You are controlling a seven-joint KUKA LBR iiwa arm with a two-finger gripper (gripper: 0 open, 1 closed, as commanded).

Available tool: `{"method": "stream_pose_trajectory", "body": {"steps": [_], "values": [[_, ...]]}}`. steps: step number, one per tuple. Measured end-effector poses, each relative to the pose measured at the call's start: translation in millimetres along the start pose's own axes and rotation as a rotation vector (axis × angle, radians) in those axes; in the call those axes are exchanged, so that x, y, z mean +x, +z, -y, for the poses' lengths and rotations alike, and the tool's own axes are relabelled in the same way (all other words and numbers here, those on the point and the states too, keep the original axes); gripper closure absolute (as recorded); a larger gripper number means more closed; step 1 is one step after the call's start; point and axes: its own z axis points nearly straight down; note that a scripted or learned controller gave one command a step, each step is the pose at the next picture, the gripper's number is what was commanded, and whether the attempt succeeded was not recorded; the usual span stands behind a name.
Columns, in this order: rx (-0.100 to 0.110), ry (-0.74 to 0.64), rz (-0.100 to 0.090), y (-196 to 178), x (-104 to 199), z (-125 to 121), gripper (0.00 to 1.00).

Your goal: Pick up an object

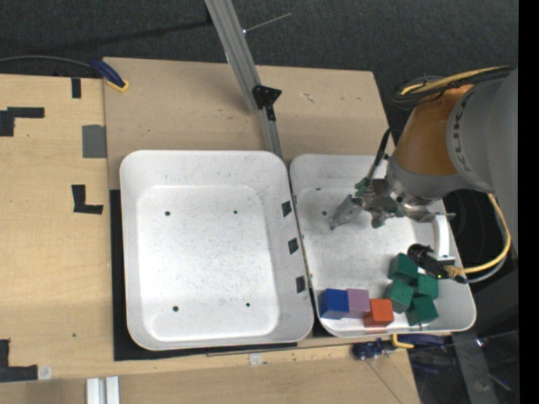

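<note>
Overhead slanted view of the counter [194, 99] with two white bins. The arm [446, 141] reaches from the right over the right bin [337, 175]; its gripper [347, 215] hangs above the bin's bare upper floor, fingers spread apart with nothing between them. The blocks cluster in the bin's lower corner: blue block [334, 302], purple block [358, 300], orange block [381, 311] and green blocks [414, 286]. The left bin [202, 251] lies just beside.
</note>
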Motion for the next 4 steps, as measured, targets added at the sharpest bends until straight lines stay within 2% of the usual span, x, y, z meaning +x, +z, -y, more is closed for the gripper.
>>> {"method": "stream_pose_trajectory", "body": {"steps": [1, 3, 4], "values": [[-0.005, -0.001, 0.000, -13, 0, -1, 1.00], [-0.012, 0.000, 0.002, -114, -8, -7, 1.00], [-0.005, -0.005, -0.001, -101, 46, -17, 1.00]]}}
